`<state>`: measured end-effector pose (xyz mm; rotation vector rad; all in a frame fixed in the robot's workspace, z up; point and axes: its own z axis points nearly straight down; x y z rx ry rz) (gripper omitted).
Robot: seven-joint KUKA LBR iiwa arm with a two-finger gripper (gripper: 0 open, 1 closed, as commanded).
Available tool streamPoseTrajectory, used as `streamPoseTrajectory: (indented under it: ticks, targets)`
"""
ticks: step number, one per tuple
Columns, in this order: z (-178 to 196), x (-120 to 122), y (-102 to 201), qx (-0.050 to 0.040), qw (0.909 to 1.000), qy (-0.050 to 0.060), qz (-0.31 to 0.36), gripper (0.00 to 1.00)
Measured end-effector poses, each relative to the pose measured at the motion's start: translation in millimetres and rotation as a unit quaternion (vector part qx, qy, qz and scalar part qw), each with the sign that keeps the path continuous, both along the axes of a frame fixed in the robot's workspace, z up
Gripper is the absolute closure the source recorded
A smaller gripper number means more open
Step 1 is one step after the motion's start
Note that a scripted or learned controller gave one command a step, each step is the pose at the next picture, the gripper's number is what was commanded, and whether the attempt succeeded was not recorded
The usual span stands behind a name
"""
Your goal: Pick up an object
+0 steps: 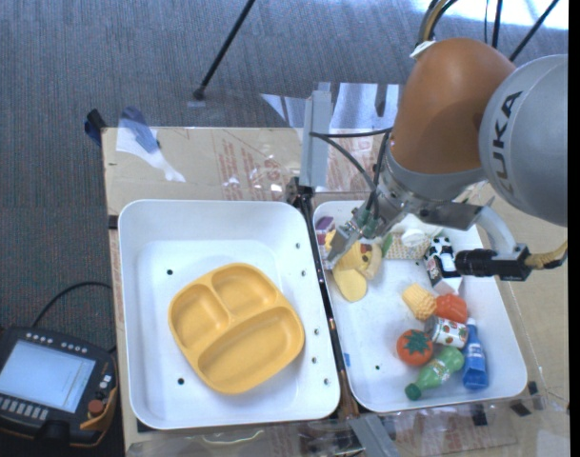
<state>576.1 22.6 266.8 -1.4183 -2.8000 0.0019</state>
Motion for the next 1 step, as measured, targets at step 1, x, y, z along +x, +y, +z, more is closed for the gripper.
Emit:
streamPoseTrajectory:
  ticks: [1]
  targets:
    - [-11.7, 38.4, 14.2, -0.0008, 0.9999, 0.002, 0.013, 1.00]
